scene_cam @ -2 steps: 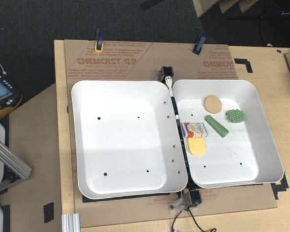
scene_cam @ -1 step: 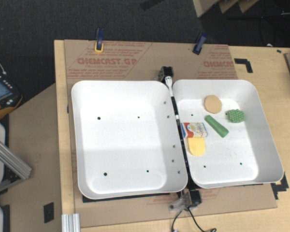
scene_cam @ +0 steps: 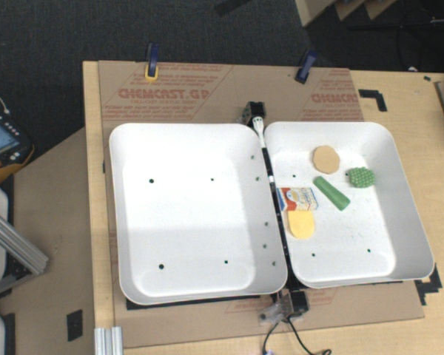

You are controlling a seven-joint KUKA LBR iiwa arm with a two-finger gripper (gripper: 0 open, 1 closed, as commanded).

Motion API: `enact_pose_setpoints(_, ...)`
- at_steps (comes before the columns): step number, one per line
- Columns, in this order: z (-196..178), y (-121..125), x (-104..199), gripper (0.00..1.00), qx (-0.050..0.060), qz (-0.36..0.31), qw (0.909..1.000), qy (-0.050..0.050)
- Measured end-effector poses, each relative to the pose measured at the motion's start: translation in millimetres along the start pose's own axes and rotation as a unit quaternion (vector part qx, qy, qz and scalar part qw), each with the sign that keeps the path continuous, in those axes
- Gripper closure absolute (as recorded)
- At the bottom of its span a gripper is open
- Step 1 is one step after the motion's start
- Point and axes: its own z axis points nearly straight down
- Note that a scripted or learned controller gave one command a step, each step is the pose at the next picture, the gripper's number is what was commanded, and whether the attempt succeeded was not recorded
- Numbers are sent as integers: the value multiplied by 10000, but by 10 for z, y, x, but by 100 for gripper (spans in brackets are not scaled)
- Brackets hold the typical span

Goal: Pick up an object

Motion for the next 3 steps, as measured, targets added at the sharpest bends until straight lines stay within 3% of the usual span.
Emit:
enact_pose_setpoints(1, 1039, 401, 298, 100, 97, -4, 9999, 36)
enact_pose_setpoints(2, 89, 91, -376, 100, -7, 52, 10000, -21)
enact_pose_setpoints(3, 1327, 311, -314, 100, 108, 18, 9999, 42)
